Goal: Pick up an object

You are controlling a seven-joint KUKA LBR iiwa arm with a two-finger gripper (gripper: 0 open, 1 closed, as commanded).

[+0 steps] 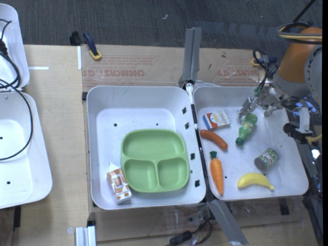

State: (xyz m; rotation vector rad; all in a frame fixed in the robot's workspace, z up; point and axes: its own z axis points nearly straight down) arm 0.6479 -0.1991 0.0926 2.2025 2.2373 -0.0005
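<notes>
My gripper [257, 108] hangs over the back of the right bin [292, 188], open, with its fingers spread just behind the wide end of a green bottle [245, 129] that lies tilted on the bin floor. Nothing shows between the fingers. In the same bin lie a small white, red and blue carton [216, 120], a reddish sausage [213, 139], a carrot [217, 174], a banana [255, 181] and a tin can [266, 159] on its side. The left bin [102, 111] holds a green divided plate [154, 160] and a small orange-and-white carton [118, 184].
The arm's orange band [297, 60] and grey body stand at the right edge. A grey post [192, 55] rises where the bins meet. White trays with a black cable [15, 137] lie at far left. Blue clamps [91, 45] sit at the bench's back.
</notes>
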